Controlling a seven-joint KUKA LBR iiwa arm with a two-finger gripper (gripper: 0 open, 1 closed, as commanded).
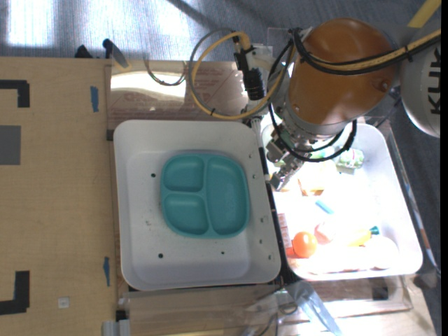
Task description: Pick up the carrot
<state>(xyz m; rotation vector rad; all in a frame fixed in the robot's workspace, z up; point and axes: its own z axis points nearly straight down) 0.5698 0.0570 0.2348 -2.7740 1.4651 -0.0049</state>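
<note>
My gripper hangs under the orange wrist band at the left wall of the right bin, near its back. A thin orange piece, which may be the carrot, lies just to the right of the gripper and slightly nearer the front; most of it is washed out by glare. A round orange-red item sits at the front left of the same bin, well in front of the gripper. Nothing is visibly held.
The left bin holds a teal divided plate. In the right bin lie a green-and-white item, a small blue piece, a yellow item and a pale pink piece. Cables loop behind the bins.
</note>
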